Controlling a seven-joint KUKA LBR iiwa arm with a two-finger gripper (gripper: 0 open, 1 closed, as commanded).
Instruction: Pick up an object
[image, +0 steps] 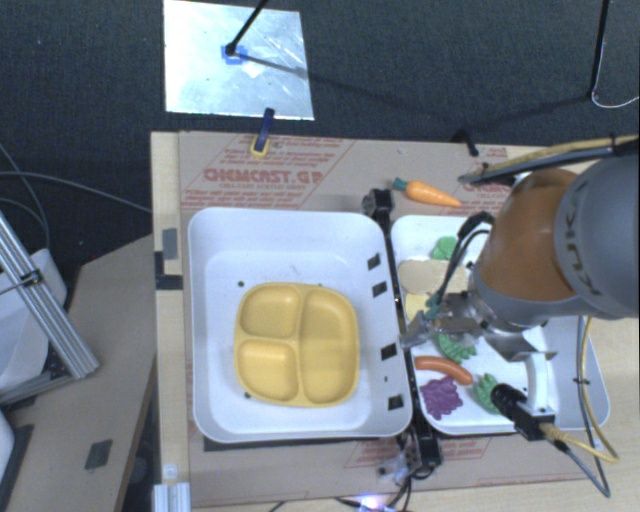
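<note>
My gripper (432, 326) hangs low over the left side of the right bin (497, 424), under the grey arm with its orange band. Right below it lie a green leafy toy (458, 349) and a red-orange sausage (443, 368). A purple grape bunch (441, 396) and a green piece (487, 392) rest near the bin's front edge. A pale slice (421, 273) and another green item (445, 247) lie toward the back. The arm hides much of the bin's right half.
The left bin (215, 250) holds a yellow divided plate (297, 343). A toy carrot (426, 193) lies on the cardboard behind the right bin. A black clamp strip runs along the wall between the bins. Cables trail at the front right.
</note>
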